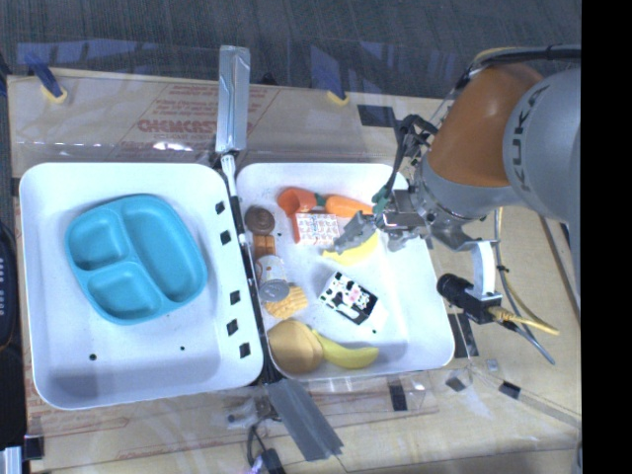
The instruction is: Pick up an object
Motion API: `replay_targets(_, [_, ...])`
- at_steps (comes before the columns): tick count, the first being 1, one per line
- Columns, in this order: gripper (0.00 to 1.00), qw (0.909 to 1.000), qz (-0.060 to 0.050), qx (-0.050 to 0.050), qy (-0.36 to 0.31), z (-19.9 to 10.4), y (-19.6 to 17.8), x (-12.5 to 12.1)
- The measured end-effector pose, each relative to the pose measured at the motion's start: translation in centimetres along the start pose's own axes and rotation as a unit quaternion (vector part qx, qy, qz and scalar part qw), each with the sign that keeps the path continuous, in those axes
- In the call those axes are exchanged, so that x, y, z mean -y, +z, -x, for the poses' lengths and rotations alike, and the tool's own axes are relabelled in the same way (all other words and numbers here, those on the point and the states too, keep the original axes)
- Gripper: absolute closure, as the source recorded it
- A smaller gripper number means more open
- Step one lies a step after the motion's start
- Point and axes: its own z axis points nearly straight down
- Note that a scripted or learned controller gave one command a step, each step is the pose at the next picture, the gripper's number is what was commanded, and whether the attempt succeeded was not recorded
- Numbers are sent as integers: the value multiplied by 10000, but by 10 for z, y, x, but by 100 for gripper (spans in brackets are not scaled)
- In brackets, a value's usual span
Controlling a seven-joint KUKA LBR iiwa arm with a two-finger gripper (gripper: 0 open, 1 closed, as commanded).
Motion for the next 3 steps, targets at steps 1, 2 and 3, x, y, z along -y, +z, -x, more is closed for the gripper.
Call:
replay_targets(1, [0,9990,68,2,432,-8,122,-50])
replay_targets(2, [0,9942,16,6,1075,6,106,-73])
replay_targets(3, [0,9939,46,-10,1100,22,131,-100])
